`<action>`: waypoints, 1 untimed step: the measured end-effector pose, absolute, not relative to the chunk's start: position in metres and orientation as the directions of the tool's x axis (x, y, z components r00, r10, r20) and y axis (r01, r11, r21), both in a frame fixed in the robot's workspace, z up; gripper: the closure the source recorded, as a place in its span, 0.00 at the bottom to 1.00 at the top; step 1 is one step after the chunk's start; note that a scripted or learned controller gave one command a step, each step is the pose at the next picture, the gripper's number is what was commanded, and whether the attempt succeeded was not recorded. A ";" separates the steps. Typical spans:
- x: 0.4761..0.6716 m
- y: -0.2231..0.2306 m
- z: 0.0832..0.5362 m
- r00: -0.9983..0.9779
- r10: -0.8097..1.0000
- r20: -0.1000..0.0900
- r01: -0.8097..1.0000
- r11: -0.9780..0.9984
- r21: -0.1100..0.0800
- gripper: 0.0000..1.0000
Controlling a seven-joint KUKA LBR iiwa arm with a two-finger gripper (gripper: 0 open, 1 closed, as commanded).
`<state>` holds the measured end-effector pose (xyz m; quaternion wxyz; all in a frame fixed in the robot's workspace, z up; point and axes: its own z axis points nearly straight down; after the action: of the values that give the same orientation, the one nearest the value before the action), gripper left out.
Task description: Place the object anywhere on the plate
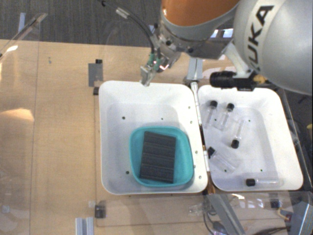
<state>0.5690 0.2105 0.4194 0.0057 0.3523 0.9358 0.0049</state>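
The claw (146, 76) hangs above the left bin's (112, 106) far rim; its opening cannot be told.

Bright even light, glare on bench (19, 114) left, arm (234, 13) blurred

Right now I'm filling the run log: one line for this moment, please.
gripper: above left bin's far rim | black block: flat on teal plate | right bin: clear vials
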 end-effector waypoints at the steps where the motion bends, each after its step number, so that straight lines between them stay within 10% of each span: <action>1: 0.562 0.226 0.237 -0.750 0.662 -0.002 0.662 0.750 0.005 1.00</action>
<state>0.5622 0.2261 0.2368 0.0017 0.3537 0.9354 0.0022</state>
